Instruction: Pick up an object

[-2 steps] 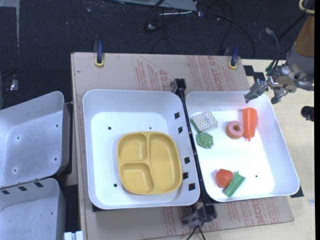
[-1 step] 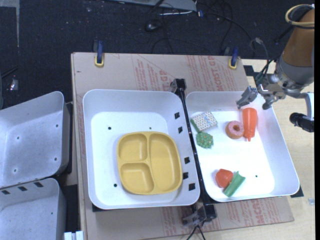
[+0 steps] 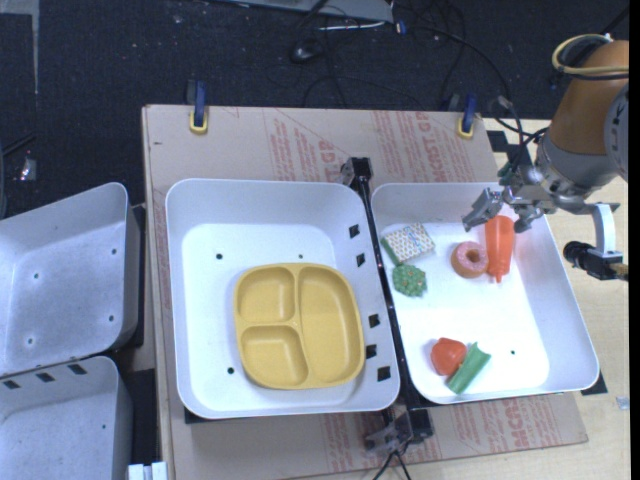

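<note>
My gripper [image 3: 503, 214] hangs over the upper right part of the right bin [image 3: 560, 308]. An orange carrot-shaped toy [image 3: 499, 250] dangles upright between its two fingers, which are shut on the toy's top end. Just left of the carrot lies a pink-brown doughnut [image 3: 467, 259]. A green leafy toy [image 3: 409, 281] and a pale patterned block [image 3: 408, 240] lie at the bin's left side. A red piece [image 3: 448, 353] and a green piece [image 3: 468, 369] lie together near the bin's front.
The left bin [image 3: 200, 268] holds a yellow divided plate [image 3: 298, 325]. A black divider [image 3: 378, 278] runs between the bins. The arm's orange-banded wrist [image 3: 590, 98] rises at the far right. Grey trays [image 3: 60, 278] stand off the bench's left.
</note>
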Motion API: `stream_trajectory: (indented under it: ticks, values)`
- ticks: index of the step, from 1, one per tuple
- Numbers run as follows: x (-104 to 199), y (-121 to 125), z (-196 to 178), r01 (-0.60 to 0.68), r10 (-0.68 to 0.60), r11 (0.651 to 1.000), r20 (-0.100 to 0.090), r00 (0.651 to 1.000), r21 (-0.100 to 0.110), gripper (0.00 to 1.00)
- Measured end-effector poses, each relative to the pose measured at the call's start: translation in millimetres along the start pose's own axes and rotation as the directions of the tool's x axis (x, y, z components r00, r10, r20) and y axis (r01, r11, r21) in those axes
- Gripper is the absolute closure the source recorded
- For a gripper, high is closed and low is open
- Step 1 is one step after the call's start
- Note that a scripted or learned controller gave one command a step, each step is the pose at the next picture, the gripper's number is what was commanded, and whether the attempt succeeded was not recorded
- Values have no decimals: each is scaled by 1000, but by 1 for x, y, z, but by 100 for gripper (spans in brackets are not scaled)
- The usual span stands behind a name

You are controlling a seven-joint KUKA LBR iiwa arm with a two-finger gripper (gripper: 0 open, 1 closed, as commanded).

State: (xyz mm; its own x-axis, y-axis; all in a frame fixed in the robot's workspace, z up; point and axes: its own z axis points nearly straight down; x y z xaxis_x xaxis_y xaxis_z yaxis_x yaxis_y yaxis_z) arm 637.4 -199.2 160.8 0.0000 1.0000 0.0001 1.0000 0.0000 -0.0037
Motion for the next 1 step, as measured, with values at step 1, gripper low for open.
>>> stream_trajectory:
  ticks: [1]
  values:
    - [-1,3,38,1,-1,1000,3,1000,-9,0]
